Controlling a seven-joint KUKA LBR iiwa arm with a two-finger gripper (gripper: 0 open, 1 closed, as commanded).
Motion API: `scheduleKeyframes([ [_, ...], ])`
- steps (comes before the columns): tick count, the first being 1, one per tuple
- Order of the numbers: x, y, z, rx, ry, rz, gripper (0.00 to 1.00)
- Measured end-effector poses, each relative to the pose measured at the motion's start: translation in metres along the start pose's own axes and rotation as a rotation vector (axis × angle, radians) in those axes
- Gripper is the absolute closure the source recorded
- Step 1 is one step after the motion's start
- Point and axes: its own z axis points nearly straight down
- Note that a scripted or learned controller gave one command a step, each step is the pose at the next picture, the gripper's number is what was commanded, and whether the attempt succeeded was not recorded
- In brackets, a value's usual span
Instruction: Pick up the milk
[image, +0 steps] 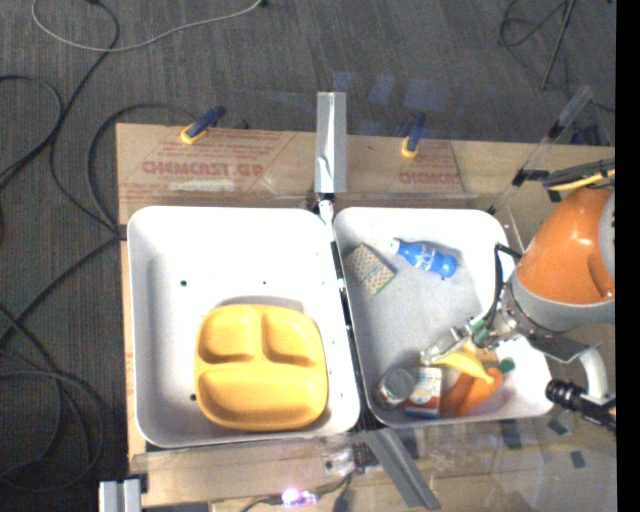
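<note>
The milk (427, 391) is a small white carton with red and blue print, lying near the front wall of the right bin (480, 225). It sits between a grey can (397, 384) on its left and an orange carrot-like item (472, 394) on its right. My gripper (455, 345) reaches in from the right and hangs low over a yellow banana (463, 361), just above and to the right of the milk. Nothing visibly sits in the gripper. The arm's orange band (570, 265) covers the bin's right wall.
A blue bottle (426, 258) and a patterned packet (368, 268) lie at the back of the right bin. The left bin (160, 300) holds a yellow divided tray (263, 367). A metal post (330, 140) stands behind the bins' shared wall.
</note>
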Motion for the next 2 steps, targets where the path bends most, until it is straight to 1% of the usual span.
scheduleKeyframes([
  [1, -0.0254, 0.0024, 0.0335, -0.007, -0.004, 0.116, 0.0],
  [2, -0.0254, 0.0024, 0.0335, -0.007, -0.004, 0.116, 0.0],
])
